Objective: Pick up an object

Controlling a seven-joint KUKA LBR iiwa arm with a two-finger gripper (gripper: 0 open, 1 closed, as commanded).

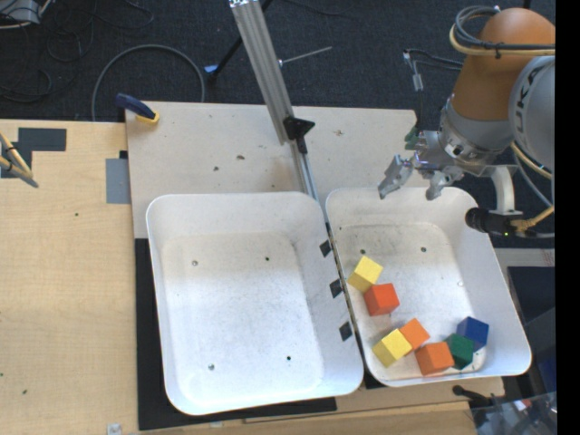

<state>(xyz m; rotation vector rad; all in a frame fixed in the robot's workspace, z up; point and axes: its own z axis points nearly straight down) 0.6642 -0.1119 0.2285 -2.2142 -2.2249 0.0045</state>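
Hovering above the far rim of the right bin (pixel 507 284), the hand (pixel 415 183) is hanging with its two fingers spread apart and nothing between them. The grey arm (pixel 507 80) with its orange band is reaching in from the right.

Well apart from the hand, the blocks are lying in the right bin. A yellow block (pixel 366 273) is sitting just beside an orange-red block (pixel 381 298), both turned cornerwise to the bin walls; being cubes, they are showing no long axis. Nearer the front corner, a second yellow block (pixel 393 345), an orange block (pixel 414 333), another orange block (pixel 434 357), a green block (pixel 461 349) and a blue block (pixel 473 331) are crowding together, several touching.

The left bin (pixel 163 243) is lying alongside on the worktop (pixel 208 143). A slanted metal rail (pixel 267 71) is rising behind the bins.
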